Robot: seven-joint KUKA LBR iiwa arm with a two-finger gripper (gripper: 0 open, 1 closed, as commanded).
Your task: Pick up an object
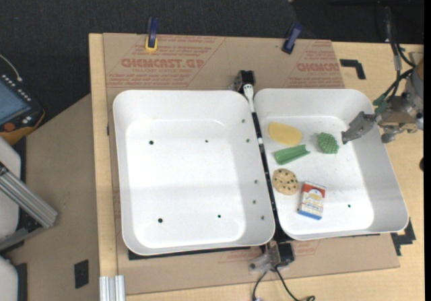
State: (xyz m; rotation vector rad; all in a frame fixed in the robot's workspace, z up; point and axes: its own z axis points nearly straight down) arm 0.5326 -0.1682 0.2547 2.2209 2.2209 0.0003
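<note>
Gripper [357,127] hovers beside green brush [328,143] in right bin [387,178]

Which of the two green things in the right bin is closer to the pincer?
The bumpy, rounded green piece, just left of the pincer. The long flat green one lies farther left, below the yellow piece.

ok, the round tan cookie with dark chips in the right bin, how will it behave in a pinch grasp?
The round tan cookie with dark chips lies flat, so it probably won't roll. Its low profile likely gives fingers little edge to catch. It looks like a rigid toy, probably light, and may slide on the smooth white bin when nudged.
</note>
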